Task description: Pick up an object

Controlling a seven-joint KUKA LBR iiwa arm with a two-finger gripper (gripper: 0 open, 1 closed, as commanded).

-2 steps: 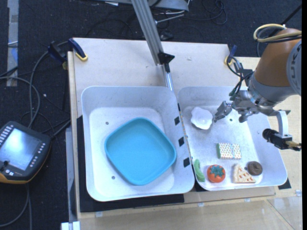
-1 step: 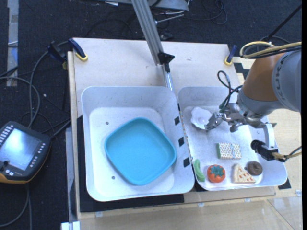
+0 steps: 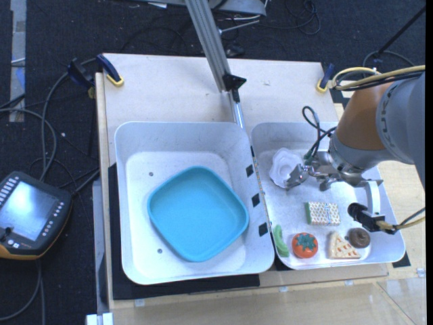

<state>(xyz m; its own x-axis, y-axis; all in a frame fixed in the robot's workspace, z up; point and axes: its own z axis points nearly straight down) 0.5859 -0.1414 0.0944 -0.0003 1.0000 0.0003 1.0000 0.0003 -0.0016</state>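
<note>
At the far left, on the dark floor, a handheld control pendant point(image 3: 27, 212) lies with its screen lit, and nothing on that screen can be read. The left bin point(image 3: 135, 141) holds a shallow light-blue tray point(image 3: 197, 212), square with rounded corners and turned so that one corner points toward the camera; it bears no label. Between the two bins run a few small black clips point(image 3: 257, 198), and a slanted grey metal bar point(image 3: 210, 32) comes down from the top toward the seam. In the right bin point(image 3: 267, 137), a slim green piece point(image 3: 278, 239) lies against the left wall, low in the bin. Just right of it sits a round red-orange toy point(image 3: 305, 245) with a green top. Higher up, near the bin's middle, a crumpled white object point(image 3: 282, 166) rests on the floor of the bin, pale and folded, with no print visible. The gripper point(image 3: 295, 179) hangs just beside it, its tips at the object's right edge; whether they are spread or pressed together cannot be told from this angle. Below lies a pale checked block point(image 3: 323, 213) with green edges, then a wedge-shaped slice point(image 3: 343, 247) with red dots, and a brown ring-shaped piece point(image 3: 358, 237) touching it. No writing is readable on any toy
</note>
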